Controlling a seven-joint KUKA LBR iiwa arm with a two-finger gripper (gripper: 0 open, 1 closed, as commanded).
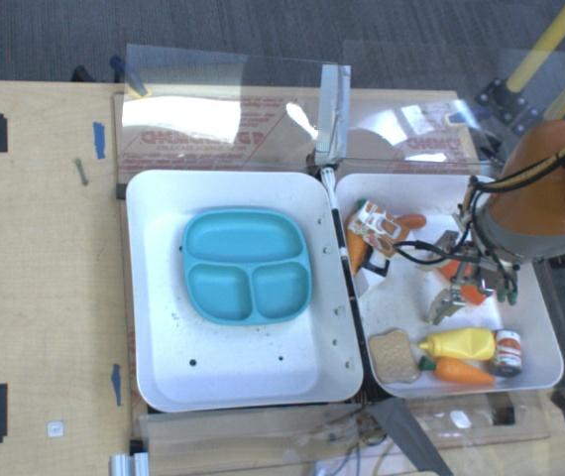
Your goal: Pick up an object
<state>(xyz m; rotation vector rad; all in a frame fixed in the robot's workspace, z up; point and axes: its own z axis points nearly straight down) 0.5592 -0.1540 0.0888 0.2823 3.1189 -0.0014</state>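
Note:
My gripper [448,305] hangs low over the middle of the right bin [540,305], with the grey arm and its orange band [550,181] reaching in from the right. A small orange-red item [471,290] lies right beside the gripper, partly hidden by it. Just below it are a yellow bottle [458,344], an orange carrot [461,371] and a small red-lidded jar [507,351]. A slice of bread [394,355] lies at the bin's front left. A printed snack packet [376,227] and another orange piece [356,252] rest at the bin's back left.
The left bin [154,266] holds a blue divided plate [247,266]. A raised divider [342,266] separates the two bins. Clear plastic panels [263,117] stand behind them. Black cables [416,256] trail from the wrist across the right bin.

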